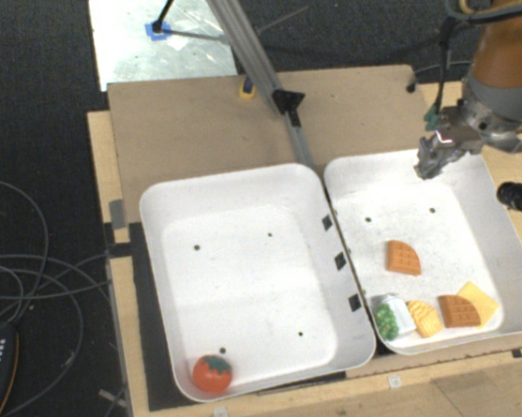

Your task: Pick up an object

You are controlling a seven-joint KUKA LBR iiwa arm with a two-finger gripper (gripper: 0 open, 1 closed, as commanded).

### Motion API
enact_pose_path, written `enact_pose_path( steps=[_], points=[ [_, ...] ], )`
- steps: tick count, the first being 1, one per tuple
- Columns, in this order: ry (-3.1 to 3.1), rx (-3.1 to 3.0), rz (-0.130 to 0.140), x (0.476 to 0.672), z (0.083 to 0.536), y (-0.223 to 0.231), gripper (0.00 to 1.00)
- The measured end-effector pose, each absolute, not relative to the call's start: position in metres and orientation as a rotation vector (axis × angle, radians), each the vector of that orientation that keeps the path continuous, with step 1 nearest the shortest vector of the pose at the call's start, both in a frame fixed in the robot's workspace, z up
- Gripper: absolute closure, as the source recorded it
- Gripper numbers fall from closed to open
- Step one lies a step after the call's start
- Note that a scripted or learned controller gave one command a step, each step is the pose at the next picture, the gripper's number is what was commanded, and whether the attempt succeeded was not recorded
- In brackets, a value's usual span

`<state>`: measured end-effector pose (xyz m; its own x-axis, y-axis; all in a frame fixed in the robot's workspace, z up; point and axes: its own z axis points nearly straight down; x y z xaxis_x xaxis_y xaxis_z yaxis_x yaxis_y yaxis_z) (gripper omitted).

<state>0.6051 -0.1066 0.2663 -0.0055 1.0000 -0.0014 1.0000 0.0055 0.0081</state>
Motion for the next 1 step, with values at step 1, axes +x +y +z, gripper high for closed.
enact_pose_path(
  steps=[1],
  points=[
    [2.234, 2.21, 0.003, 0.5944, 0.2645, -0.0472, 1.0]
  ],
)
